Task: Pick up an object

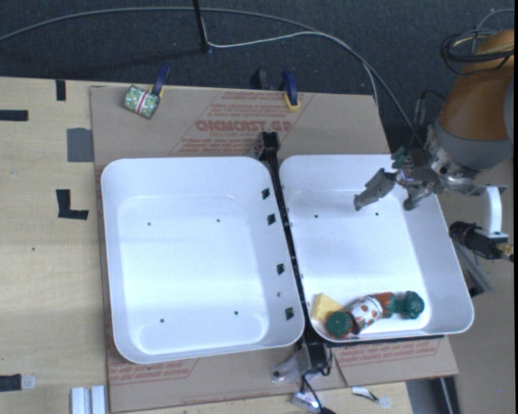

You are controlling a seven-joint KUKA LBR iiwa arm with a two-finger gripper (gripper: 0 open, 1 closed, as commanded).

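Observation:
My gripper [388,193] hangs over the back right part of the right bin [363,248], its two grey fingers spread apart with nothing between them. Along that bin's front edge lie a yellow block [325,304], a green round piece [338,323], a red and white bottle-shaped object [371,310] and a dark green ball-shaped object [409,304]. The gripper is well behind these objects and apart from them.
The left bin [190,257] adjoins the right one, with black clips along the shared wall. A small green and white box [141,101] lies on the cardboard behind the left bin. Blue and yellow clamps [289,89] hold the board's back edge. A cable crosses the floor behind.

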